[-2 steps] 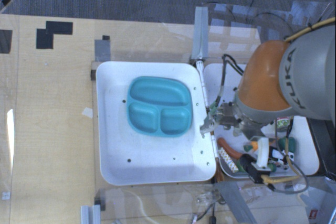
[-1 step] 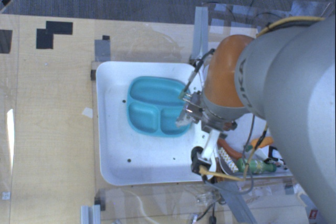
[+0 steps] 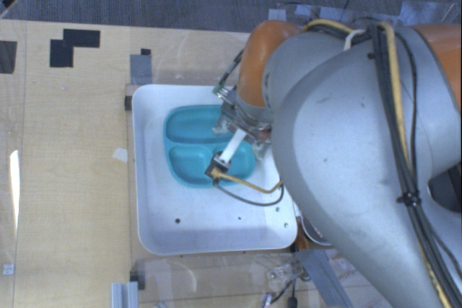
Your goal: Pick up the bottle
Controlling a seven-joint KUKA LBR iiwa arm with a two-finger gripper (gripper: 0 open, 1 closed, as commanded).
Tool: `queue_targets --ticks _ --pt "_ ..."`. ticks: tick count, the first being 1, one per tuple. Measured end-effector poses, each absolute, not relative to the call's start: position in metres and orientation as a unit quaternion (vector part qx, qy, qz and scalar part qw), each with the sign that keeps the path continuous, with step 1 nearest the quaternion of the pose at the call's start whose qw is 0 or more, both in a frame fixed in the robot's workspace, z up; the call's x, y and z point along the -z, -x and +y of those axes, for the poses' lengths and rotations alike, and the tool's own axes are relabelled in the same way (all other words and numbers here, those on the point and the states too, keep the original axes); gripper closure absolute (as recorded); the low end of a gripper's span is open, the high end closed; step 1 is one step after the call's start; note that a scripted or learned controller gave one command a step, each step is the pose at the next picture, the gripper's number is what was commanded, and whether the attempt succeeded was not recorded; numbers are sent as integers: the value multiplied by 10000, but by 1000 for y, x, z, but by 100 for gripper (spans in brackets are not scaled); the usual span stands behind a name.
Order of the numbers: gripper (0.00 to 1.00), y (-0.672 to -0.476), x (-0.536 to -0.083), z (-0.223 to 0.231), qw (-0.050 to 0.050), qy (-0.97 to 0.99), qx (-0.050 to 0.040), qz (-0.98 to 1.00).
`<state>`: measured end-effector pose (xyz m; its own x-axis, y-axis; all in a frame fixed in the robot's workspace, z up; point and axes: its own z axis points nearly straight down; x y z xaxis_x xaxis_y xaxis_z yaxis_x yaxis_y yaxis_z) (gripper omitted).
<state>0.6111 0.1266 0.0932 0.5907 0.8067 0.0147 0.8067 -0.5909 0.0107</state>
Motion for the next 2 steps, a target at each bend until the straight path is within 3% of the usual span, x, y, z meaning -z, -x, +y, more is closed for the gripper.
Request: queue_targets --ticks 1,2 --pt "100 -614 -106 122 63 -8908 -116 4541" --pt "100 -612 -257 210 -2 -8080 13 5892"
